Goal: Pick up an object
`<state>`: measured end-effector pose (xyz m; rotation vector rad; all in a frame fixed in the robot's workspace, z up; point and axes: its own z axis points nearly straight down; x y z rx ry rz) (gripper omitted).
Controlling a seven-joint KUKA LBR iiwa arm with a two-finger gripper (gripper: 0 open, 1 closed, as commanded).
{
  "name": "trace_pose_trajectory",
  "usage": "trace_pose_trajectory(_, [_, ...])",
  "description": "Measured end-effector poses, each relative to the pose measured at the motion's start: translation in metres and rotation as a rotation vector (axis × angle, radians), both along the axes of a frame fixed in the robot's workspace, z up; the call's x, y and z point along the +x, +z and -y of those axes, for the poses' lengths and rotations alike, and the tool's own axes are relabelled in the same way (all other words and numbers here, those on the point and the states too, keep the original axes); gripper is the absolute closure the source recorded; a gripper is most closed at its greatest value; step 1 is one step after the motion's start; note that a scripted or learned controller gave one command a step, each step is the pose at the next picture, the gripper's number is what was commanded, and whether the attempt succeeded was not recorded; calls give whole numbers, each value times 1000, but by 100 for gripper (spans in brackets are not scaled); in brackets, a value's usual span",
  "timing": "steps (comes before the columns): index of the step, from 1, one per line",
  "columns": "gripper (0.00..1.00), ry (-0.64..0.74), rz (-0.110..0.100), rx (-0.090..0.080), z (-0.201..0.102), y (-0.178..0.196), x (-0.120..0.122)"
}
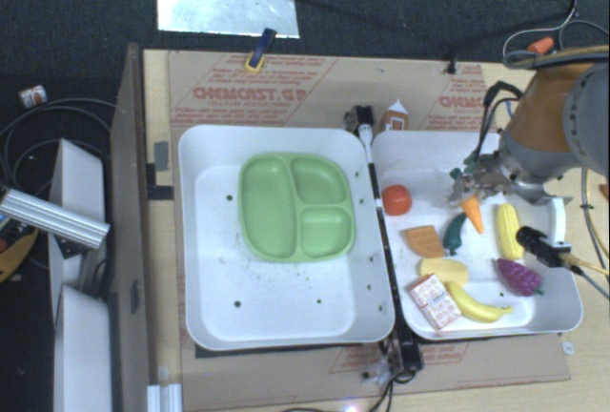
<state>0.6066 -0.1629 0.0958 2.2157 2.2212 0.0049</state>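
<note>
My gripper [471, 183] hangs low over the back part of the right bin [419, 148], with the grey arm coming in from the right. Just in front of it lies an orange carrot [473, 214], next to a dark green vegetable [455, 231] and a yellow corn cob [508, 231]. A red tomato [396, 200] sits at the bin's left side. Nearer the front are an orange slice [423, 239], a pale yellow piece [444, 269], a banana [476, 304], purple grapes [518, 277] and a red and white box [435, 301].
The left bin [214, 153] holds a green divided plate [294, 208]. A small carton [396, 115] stands on the bench behind the bins. The divider between the bins runs just left of the tomato.
</note>
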Motion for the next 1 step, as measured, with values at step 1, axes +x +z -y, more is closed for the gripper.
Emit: trace_pose_trajectory(1, [100, -2, -1, 1, -10, 88, -43])
